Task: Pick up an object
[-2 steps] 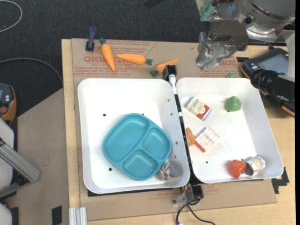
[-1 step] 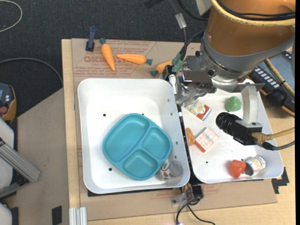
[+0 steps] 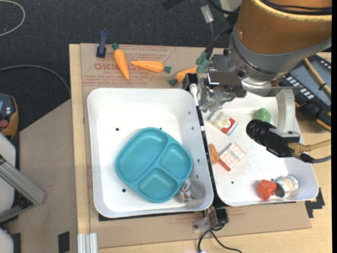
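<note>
The left bin (image 3: pixel 105 120) holds a teal divided plate (image 3: pixel 152 163) lying flat, and a small silver-topped cup (image 3: pixel 192 190) pressed between the plate's near right corner and the bin wall. The right bin (image 3: pixel 247 183) holds two red-and-white cartons, the upper carton (image 3: pixel 222 123) and the lower carton (image 3: pixel 231 157); a small orange piece (image 3: pixel 213 153) lies just beside the lower one; a green lump (image 3: pixel 262 114) sits farther right; a red toy (image 3: pixel 266 188) touches a small tin (image 3: pixel 287 184) near the front edge. Beyond the bins, on the cardboard (image 3: pixel 84 67), lie a slanted carrot (image 3: pixel 121 62) and a level carrot (image 3: pixel 148 66).

The gripper (image 3: pixel 209 100) hangs over the right bin's far left corner, close to the shared wall and just beside the upper carton, which lies on the bin floor; whether it is open or closed cannot be told.
</note>
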Tool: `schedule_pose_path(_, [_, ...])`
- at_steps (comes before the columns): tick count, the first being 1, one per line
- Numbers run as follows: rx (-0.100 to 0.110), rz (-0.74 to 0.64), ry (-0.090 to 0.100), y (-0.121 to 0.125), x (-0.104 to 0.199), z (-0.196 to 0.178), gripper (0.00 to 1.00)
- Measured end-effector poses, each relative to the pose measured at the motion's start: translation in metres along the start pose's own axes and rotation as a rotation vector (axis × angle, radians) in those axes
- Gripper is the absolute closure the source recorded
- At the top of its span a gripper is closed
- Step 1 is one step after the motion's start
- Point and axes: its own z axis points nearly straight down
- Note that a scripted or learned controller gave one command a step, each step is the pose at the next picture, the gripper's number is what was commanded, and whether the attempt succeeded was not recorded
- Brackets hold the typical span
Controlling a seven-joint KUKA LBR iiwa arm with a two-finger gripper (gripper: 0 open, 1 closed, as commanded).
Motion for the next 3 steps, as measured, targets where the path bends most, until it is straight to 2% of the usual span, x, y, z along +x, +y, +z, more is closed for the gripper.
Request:
schedule_pose_path(1, [0.008,-0.010,0.001,-0.002,0.109,0.024,1.00])
schedule_pose_path(2, [0.002,-0.002,0.001,0.000,0.103,0.012,1.00])
schedule_pose_path(3, [0.018,0.009,-0.007,0.020,0.053,0.188,1.00])
